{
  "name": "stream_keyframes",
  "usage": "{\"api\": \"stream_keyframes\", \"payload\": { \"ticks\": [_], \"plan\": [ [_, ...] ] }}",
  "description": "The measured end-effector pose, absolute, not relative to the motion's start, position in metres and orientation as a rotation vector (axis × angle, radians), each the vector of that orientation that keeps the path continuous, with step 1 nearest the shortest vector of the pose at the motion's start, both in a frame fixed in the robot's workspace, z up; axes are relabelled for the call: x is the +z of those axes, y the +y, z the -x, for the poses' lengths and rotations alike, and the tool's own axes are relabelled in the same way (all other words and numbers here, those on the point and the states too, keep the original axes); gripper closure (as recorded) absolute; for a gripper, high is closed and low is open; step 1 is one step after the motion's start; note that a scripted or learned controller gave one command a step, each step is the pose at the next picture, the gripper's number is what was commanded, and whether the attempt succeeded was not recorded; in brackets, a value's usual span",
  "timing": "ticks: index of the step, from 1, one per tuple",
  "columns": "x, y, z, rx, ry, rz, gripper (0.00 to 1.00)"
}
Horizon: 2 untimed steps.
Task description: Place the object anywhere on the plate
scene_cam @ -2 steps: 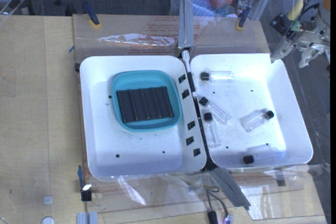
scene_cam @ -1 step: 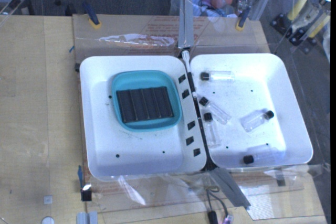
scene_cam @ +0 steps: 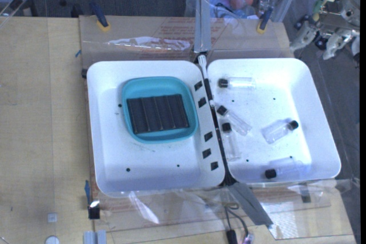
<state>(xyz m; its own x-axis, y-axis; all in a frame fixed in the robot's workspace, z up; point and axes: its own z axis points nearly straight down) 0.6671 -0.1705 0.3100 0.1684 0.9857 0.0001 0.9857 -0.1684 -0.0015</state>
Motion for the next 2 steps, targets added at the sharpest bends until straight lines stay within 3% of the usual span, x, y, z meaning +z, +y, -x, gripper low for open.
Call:
{"api": "stream_keyframes", "payload": {
  "ticks": [1,2],
  "plan": [
    [0.372,-0.216,-0.667,-0.001,-2.201,2.247,0.0],
    [0.288,-0.209,-0.667,0.0,-2.159,2.281,0.0]
  ]
}}
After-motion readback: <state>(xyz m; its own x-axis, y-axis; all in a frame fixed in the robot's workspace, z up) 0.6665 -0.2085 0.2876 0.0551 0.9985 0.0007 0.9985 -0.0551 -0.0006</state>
